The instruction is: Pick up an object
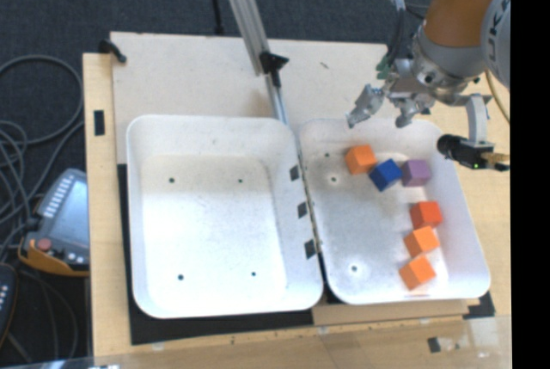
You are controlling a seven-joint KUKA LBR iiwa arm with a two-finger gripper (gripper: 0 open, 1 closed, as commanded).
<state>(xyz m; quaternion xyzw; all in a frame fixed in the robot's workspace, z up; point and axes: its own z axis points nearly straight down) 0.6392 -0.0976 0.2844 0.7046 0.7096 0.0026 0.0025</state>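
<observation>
Several small blocks lie in the right bin (344, 225): an orange block (361, 158), a blue block (386, 174) and a purple block (417, 172) in a row near the back, then a red-orange block (426, 214) and two orange blocks (422, 240) (418, 272) along the right side. My gripper (383, 109) hangs above the bin's back edge, open, with nothing between its fingers. It is above and slightly right of the orange block at the back.
The left bin (155, 187) sits beside the right one. A slanted metal post (245, 6) rises from the back between the bins. Cables and a teach pendant (56, 221) lie off the bench to the left.
</observation>
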